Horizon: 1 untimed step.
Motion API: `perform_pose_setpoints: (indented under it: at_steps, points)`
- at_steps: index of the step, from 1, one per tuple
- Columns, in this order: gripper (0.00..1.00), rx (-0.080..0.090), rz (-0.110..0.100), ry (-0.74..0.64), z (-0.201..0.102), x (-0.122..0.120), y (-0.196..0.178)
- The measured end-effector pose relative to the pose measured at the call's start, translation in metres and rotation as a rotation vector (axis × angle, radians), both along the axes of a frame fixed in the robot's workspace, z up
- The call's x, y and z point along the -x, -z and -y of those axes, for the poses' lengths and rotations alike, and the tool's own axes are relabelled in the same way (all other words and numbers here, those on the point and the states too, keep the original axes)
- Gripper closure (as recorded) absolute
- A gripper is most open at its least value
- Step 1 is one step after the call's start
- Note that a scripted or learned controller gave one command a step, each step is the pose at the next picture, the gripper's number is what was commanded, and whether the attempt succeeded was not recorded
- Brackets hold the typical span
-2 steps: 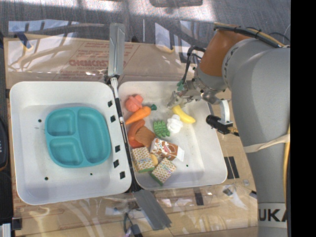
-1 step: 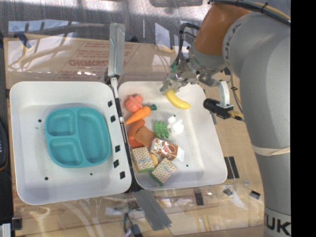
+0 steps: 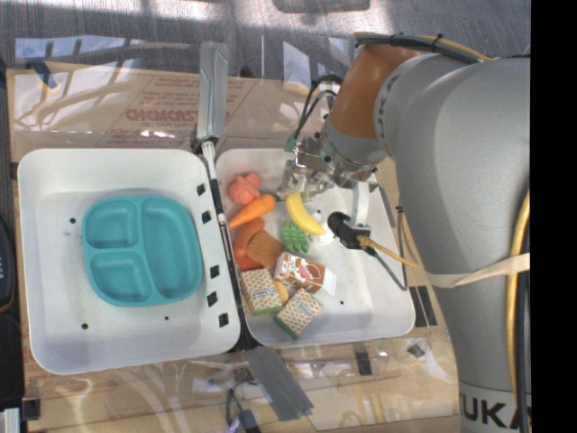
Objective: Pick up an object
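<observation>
Gripper low over the banana at frame centre, finger state unclear; apparently nothing lifted yet

The large rounded arm was smooth matte grey, with an orange band just above the wrist. Black cables ran over the top of the orange section, and thinner dark wires looped beside it. A pale strap crossed the grey casing. White letters "UKA" showed near its base. The metal two-finger gripper looked silvery, with small green fittings.
</observation>
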<state>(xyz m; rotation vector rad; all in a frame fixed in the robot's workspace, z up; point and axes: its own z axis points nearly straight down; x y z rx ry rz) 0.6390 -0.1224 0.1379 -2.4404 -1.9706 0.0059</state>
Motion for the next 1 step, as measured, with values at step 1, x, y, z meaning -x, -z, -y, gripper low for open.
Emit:
perform_pose_setpoints:
  at_steps: [1]
  points:
    - [1.00, 0.001, 0.001, 0.110, -0.0173, 0.0630, -0.0254]
